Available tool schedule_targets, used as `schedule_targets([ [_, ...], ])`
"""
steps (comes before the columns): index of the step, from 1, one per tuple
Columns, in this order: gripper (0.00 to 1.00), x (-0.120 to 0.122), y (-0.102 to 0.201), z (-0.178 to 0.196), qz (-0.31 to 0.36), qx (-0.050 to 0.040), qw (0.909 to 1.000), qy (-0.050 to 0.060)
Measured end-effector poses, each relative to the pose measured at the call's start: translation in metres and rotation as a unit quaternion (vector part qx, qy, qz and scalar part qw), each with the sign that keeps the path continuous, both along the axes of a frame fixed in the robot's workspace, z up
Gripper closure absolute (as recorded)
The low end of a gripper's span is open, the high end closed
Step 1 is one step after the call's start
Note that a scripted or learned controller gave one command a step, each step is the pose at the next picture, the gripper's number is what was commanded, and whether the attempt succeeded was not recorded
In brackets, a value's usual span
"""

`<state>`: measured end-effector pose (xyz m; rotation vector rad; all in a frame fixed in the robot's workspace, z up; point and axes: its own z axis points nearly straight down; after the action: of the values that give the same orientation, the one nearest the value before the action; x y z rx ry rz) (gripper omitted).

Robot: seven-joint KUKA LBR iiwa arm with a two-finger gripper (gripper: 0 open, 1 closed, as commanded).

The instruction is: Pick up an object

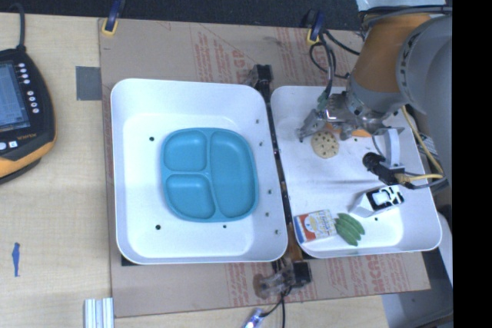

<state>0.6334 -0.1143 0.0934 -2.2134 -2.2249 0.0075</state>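
Cookie [326,144], round and tan with dark chips, lies in the upper part of the right bin [323,188], directly under the jaws [329,123]. The arm [400,65] reaches in from the right and hangs low over this spot. Whether the jaws are spread or closed cannot be told, since the wrist hides them; nothing is seen held between them.

Procedure for the step in hand, as a judgement:
1. Centre the jaws over the cookie so that it sits between both sides, not under one.
2. Descend straight down until close to the bin floor; the cookie is flat and offers little height to grip.
3. Close slowly, as the item may crumble or skate sideways.
4. Lift vertically and confirm the cookie rises with it.

Other items lie well apart near the bin's lower edge: a small carton [314,226] and a green leaf-shaped piece [350,228] touching it. The left bin [138,165] carries a blue divided plate [209,173].
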Motion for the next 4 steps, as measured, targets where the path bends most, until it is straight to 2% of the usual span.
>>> schedule_targets([
  [1,0.0,0.021,0.002,-0.003,-0.002,0.0012,1.0,0.003],
  [2,0.0,0.017,-0.013,-0.002,-0.001,0.0007,1.0,0.0],
  [3,1.0,0.017,-0.014,0.009,0.0,0.0006,1.0,0.001],
  [4,0.0,0.017,-0.014,0.009,0.0,0.0006,1.0,0.001],
])
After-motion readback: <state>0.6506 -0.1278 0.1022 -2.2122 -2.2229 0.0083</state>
